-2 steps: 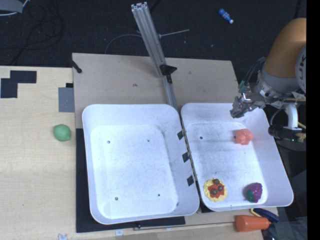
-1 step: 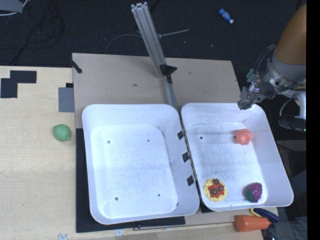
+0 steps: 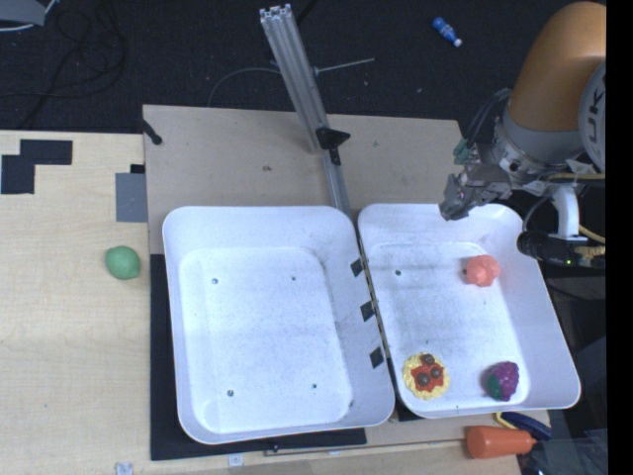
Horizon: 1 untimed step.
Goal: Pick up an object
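The arm (image 3: 554,87) reaches in from the right and carries its hand (image 3: 458,204) over the far rim of the right bin (image 3: 554,364), above the bin's back corner rather than over any object; that reads as an approach or hover pose, taken before a target is chosen; whether the hand is spread or pressed together cannot be told, since it shows as a dark blur, and nothing is seen gripped in it.

The pickable things sit in the right bin, which is likely why the arm is on that side; the left bin (image 3: 198,228) lies just beside it, the two rims touching along the middle.

Counted, the right bin holds three objects: one pink lump (image 3: 481,270) near the right wall and nearest the hand; one yellow piece with red dots (image 3: 425,375) at the near left corner; one purple grape-like bunch (image 3: 501,380) at the near right corner.

Outside the bins there are two more: one green ball (image 3: 123,262) on the surface (image 3: 59,344) well to the left; one orange carrot-like piece (image 3: 497,441) just in front of the right bin; neither looks within easy reach of a bin-bound pick.

The pink lump seems the likeliest target.
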Tool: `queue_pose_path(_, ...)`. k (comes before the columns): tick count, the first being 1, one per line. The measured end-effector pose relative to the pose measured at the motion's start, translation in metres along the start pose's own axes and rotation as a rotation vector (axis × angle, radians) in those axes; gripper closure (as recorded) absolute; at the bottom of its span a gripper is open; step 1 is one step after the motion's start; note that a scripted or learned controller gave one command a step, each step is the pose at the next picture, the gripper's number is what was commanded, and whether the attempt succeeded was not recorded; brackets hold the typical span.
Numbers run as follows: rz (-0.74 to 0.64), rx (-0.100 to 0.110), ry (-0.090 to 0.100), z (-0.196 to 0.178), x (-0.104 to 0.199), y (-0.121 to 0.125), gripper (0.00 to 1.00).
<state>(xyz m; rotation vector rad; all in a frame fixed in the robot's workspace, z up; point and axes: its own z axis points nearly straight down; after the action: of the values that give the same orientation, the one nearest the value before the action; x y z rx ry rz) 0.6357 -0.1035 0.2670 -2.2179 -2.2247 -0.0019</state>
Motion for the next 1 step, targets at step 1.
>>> queue_pose_path(1, 0.001, 0.002, 0.000, 0.0123, 0.0486, -0.0139, 1.00)
